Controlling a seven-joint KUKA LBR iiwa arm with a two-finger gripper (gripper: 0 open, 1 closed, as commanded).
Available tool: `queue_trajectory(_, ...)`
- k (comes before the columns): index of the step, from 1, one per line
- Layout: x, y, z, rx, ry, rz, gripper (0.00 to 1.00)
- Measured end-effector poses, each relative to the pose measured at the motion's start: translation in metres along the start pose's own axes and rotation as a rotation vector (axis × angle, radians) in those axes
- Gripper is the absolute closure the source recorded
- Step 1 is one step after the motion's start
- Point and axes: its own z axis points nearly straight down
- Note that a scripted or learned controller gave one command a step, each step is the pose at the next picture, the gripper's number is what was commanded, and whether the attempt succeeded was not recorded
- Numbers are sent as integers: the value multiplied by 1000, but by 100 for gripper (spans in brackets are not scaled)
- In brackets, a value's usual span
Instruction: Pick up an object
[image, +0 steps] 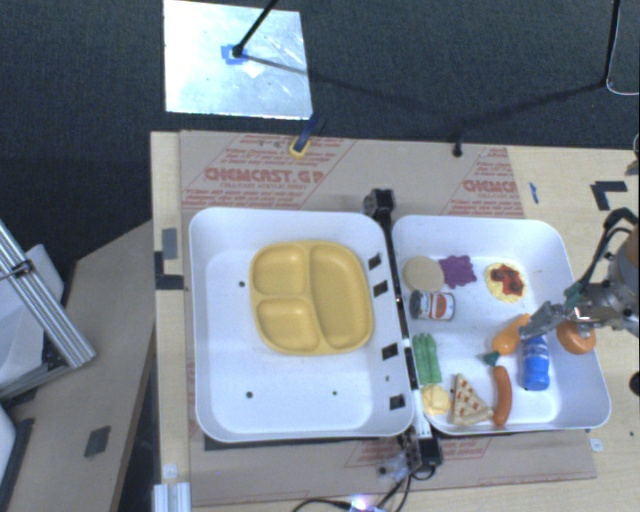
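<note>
The right bin (560, 245) holds several toy foods. There is a tan round bun (423, 272), purple grapes (458, 268), a yellow disc with red sauce (505, 281), a small can (432, 305), a green vegetable (426, 357), a pizza slice (466, 401), a sausage (501, 394), an orange carrot-like piece (508, 336), a blue bottle (536, 364) and an orange fruit (577, 340). My gripper (543, 320) reaches in from the right, low over the bin's right side. It is just above the blue bottle, between the carrot-like piece and the orange fruit.
The left bin (225, 400) carries a yellow divided plate (308, 297). A black hinge strip (396, 320) runs between the bins. Both bins rest on a cardboard sheet (260, 170) on the bench. A shiny metal sheet (238, 60) lies behind it.
</note>
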Motion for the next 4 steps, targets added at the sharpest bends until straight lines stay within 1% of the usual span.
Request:
queue_trajectory(1, 1, 3, -7, -13, -3, -4, 0)
queue_trajectory(2, -3, 1, 55, -10, -2, -3, 0)
queue_trajectory(3, -10, 14, 104, -27, -14, -1, 0)
queue_trajectory(4, -8, 17, 119, -13, 3, -3, 0)
